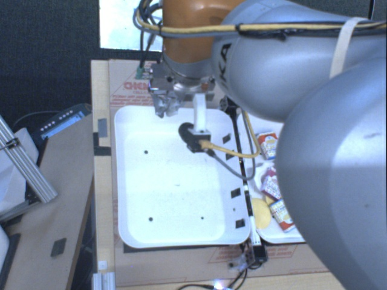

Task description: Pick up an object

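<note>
- The arm (290, 71) covers most of my view, hanging over the right bin (284, 237).
- The left bin (175, 192) lies bare below the gripper (166, 104).
- I cannot tell the gripper's state.
- Candidate objects, red-and-white packets (269, 144) and a yellow piece (261, 213), sit in the right bin; I'd re-aim there, then descend squarely.

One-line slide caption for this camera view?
KUKA arm's gripper hovers at the left bin's far edge; packets lie in the right bin.
</note>
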Available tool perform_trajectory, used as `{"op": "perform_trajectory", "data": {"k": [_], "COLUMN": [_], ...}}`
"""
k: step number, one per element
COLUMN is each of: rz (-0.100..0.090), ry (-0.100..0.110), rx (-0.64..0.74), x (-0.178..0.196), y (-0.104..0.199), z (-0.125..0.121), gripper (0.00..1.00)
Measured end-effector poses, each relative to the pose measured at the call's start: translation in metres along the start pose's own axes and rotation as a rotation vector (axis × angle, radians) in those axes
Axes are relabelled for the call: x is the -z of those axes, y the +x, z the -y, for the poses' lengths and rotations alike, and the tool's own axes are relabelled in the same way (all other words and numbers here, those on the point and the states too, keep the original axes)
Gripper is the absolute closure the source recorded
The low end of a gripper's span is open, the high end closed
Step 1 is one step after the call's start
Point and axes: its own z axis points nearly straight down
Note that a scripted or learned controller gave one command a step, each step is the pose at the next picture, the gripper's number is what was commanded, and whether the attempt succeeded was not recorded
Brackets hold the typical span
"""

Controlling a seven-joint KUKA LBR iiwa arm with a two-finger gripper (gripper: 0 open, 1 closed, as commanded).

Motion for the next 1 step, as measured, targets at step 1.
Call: {"op": "perform_trajectory", "data": {"k": [1], "rz": [0.002], "ry": [0.009], "rx": [-0.002], "x": [-0.0682], "y": [0.0000], "z": [0.0610], "gripper": [1.00]}}
